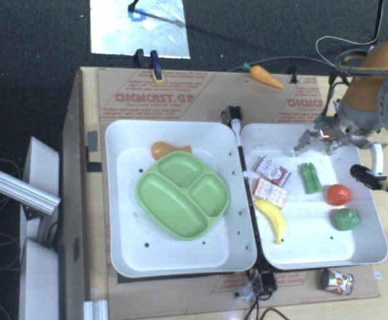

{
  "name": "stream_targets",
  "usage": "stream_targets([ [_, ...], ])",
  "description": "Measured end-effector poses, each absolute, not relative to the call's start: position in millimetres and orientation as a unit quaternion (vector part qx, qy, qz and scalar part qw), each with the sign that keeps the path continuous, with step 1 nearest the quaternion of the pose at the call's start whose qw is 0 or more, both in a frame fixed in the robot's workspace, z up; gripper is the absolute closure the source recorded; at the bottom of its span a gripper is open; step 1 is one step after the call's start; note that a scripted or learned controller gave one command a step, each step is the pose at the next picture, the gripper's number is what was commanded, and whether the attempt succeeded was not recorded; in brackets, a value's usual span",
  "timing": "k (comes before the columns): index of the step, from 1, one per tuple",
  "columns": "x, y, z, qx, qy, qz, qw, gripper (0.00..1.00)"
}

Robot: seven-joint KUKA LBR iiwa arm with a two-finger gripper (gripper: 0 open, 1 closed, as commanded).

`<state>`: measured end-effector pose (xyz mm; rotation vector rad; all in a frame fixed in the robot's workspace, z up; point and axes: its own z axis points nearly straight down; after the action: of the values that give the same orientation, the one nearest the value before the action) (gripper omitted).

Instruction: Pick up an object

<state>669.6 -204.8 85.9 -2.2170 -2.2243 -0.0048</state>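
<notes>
Camera view, contents as found. Left bin [124, 179]: one green divided plate [183, 193], with an orange item [162, 150] half tucked behind its far edge. Right bin [361, 245]: two red-and-white packets [271, 179], a banana [274, 219], a green pod-like piece [309, 177], a tomato [339, 194], a green pepper [345, 219]. On the surface [201, 95] outside the bins: a carrot [266, 77] at the far side, a small can [337, 282] at the near right.

Claw [319, 139]: hanging over the far right corner of the right bin, nothing seen between its fingers; whether released or clenched I cannot tell at this slant.

Step in hand, by my reading: approach, no object yet taken. The green pod-like piece lies nearest, just below the claw. Next move probably calls for centring over one item and descending clear of the bin wall and neighbours.
</notes>
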Motion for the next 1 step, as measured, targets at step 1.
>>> stream_targets([
  [1,669.4,-196.9,85.3,-0.706,-0.709,-0.0008,-0.001,0.00],
])
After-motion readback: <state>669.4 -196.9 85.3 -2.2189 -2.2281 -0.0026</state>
